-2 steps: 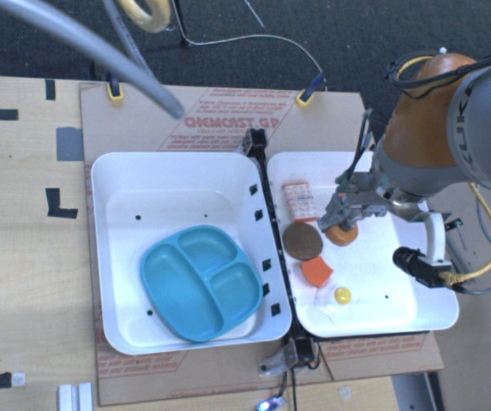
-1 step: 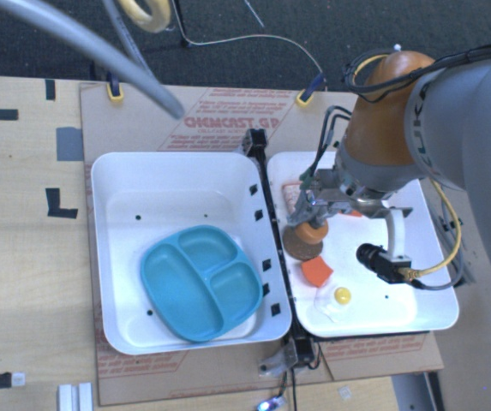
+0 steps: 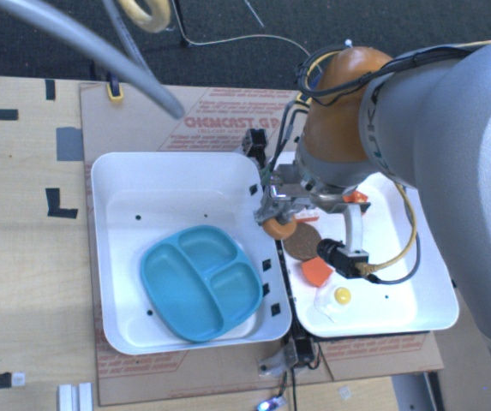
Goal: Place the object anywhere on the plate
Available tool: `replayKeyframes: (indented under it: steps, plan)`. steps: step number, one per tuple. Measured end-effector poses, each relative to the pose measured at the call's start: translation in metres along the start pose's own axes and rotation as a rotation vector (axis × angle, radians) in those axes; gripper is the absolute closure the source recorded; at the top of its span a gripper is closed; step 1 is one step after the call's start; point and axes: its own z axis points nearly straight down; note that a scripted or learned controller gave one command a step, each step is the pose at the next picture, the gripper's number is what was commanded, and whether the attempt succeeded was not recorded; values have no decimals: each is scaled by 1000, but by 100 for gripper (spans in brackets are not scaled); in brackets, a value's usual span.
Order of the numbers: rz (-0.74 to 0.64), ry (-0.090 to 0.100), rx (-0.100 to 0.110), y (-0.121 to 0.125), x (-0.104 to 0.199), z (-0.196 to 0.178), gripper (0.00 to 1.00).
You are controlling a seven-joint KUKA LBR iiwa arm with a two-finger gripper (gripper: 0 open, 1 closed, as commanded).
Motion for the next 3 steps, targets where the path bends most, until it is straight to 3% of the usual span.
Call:
replayKeyframes:
  steps: [1,2,3]
  plan:
    - [-1,0,-3,15,56,-13,100]
    - [0,-1,-1,29,108,-3,100]
    - [3,-2,0,29,105,-3,0]
